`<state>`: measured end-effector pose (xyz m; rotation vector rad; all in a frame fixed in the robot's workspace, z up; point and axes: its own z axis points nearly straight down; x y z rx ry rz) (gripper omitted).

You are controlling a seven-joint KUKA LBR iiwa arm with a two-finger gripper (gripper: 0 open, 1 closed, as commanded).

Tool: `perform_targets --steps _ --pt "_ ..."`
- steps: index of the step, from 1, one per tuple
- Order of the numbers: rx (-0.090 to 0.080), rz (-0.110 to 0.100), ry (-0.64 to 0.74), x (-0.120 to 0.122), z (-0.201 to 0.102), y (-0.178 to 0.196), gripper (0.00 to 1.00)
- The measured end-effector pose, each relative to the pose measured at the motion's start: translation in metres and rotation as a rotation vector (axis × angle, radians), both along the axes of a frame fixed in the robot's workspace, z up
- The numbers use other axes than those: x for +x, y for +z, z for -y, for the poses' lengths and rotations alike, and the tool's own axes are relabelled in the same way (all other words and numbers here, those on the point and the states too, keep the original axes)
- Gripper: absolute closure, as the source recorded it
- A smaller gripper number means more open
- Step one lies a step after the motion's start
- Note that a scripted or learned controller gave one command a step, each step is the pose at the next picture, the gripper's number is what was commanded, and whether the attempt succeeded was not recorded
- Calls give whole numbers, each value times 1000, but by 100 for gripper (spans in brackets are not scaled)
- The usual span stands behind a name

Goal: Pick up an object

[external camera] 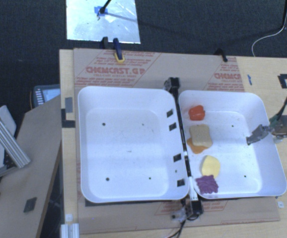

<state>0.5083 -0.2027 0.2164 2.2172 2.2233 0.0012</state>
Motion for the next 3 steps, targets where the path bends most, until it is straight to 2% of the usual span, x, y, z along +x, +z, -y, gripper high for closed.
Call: perform_targets --steps 1,2,3 --pt "-1 4 3 1 0 11 100" --pt "-2 17 9 -6 -57 166 100" --pt "-5 21 3 -21 -62 325 100"
